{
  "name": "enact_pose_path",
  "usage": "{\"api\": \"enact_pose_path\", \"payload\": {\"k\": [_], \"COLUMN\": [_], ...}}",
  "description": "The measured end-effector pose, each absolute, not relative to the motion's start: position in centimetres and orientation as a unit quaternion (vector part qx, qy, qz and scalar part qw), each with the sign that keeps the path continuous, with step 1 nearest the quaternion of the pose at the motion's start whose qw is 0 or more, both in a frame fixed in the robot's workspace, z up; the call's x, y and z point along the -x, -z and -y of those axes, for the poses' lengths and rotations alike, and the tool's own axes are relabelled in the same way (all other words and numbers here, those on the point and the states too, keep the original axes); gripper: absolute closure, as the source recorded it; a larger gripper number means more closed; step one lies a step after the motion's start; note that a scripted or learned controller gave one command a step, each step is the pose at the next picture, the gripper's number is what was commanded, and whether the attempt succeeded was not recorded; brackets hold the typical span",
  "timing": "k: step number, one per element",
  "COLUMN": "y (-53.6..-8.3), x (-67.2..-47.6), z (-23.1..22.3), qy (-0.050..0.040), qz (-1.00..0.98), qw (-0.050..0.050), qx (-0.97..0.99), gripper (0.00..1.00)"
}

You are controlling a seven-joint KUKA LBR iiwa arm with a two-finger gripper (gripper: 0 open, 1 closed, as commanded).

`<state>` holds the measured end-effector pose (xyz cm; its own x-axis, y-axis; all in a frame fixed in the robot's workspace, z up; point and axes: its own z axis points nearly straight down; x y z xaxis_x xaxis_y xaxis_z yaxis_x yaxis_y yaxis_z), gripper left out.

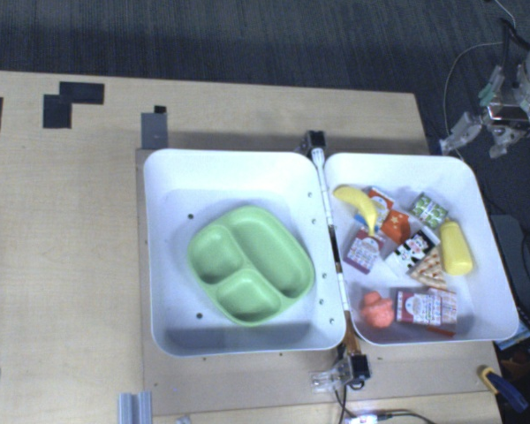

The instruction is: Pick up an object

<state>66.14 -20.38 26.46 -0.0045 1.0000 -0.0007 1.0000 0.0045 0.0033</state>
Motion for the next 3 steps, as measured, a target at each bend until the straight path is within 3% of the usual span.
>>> {"api": "enact_pose_path", "payload": {"k": [1,2,3], "y": [-9.7,-10.8,-20.5], "x": [-64.8,-65.0,-59.6], "z": [20.5,20.4,16.2], "qy": [-0.0017,-0.0027,-0.0024], "qz": [-0.709,-0.710,-0.709], "qw": [0.002,0.004,0.003], "qx": [-0.705,-0.704,-0.705], "gripper": [0.00,1.00,1.00]}}
